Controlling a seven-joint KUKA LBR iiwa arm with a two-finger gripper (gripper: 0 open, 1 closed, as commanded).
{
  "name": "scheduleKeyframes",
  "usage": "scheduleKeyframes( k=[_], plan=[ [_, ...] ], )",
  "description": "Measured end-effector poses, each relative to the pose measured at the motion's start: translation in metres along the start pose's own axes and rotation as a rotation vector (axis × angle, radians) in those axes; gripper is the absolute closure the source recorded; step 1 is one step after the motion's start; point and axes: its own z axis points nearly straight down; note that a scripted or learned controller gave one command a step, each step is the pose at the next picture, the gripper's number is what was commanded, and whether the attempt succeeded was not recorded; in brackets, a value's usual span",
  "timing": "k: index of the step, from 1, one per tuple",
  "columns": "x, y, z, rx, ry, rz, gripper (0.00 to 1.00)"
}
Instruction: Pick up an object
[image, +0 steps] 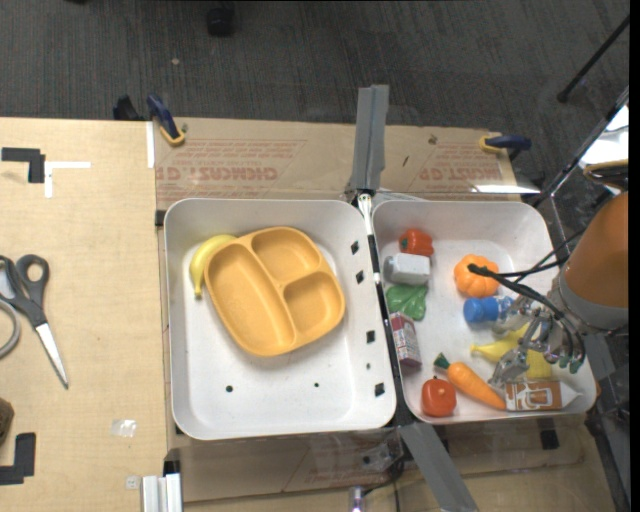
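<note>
Toy food fills the right white bin (535, 225), where my pincer (522, 345) hangs low over the far-right corner, just above a yellow toy (497, 350) and a small printed card (540, 396); whether it is released or clenched, I cannot tell. Largest on the worktop (80, 280) is the left white bin (270, 400), bearing an orange three-compartment plate (270, 290) with a yellow banana (205, 258) tucked against its left rim. My grey arm (600, 270) enters from the right, black cables trailing across the bin's edge. Scissors (40, 310) lie well apart at far left. In the right bin, from back to front: a red tomato (416, 242), a grey-and-white piece (408, 267), an orange pumpkin (477, 277), a green item (406, 300), a blue toy (482, 311), a dark can (405, 340), a carrot (473, 385) and a red pepper (438, 397).
</note>
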Motion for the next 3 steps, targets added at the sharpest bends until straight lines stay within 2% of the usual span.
scheduleKeyframes(
  k=[1, 2, 3],
  plan=[
    [-0.001, 0.001, -0.009, -0.001, -0.003, -0.002, 1.00],
    [-0.001, 0.001, -0.009, -0.001, -0.003, -0.002, 0.00],
    [-0.032, 0.069, 0.000, 0.000, -0.001, 0.039, 0.00]
  ],
)
